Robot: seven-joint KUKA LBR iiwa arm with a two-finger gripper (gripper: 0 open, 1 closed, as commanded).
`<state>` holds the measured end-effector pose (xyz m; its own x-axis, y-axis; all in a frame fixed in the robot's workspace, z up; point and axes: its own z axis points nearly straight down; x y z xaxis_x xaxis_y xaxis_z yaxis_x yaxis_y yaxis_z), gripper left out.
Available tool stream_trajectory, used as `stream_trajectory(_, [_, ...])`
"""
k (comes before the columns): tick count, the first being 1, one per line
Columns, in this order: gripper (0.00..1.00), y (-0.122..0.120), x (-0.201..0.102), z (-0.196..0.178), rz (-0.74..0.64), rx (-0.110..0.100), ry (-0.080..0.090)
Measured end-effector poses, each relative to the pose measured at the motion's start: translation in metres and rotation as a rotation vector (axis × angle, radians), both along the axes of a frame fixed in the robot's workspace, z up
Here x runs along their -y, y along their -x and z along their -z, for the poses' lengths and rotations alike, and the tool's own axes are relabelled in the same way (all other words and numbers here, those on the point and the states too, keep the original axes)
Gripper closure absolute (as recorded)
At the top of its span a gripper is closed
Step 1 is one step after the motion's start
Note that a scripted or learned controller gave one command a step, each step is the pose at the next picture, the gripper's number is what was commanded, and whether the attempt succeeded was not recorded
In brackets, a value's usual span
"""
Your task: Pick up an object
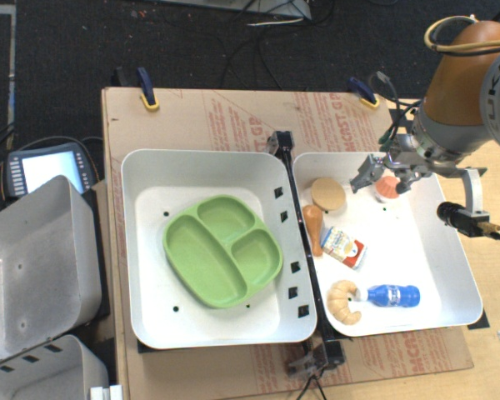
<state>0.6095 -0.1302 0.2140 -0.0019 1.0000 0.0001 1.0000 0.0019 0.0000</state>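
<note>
My arm is grey metal with a rounded orange band above the wrist, and it comes in from the right over the right-hand shallow white plastic bin (450,257). My gripper (385,176) hangs at that bin's far side, its dark angular fingers (363,176) spread apart, one reaching left and the other towards the right. Between them, at the fingertips, sits a small round salmon-pink object (387,187), smooth and rather glossy; it rests on the bin floor and I cannot tell whether either finger touches it.

Left of my fingers, near the bin's left wall, lies a flat tan disc like a wooden lid (327,194), and just below it an orange carrot-shaped piece (315,227) lies along the wall. Beside that is a small white carton with red and blue print (344,247), tilted, with crisp corners. Nearer the front edge a pale, ridged croissant-shaped toy (344,300) curls beside a blue plastic bottle with a white label (393,296) lying on its side, the two almost touching.

The left-hand shallow white bin (150,182) holds a matt green plastic plate with three compartments (223,250), rounded in outline and turned at a slant. Both bins stand on a brown cardboard sheet with red lettering (225,115).
</note>
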Motion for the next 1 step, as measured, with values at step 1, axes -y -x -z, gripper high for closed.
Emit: stream_trajectory(1, [0.00, -0.0056, -0.0062, 0.0603, -0.002, -0.005, -0.001])
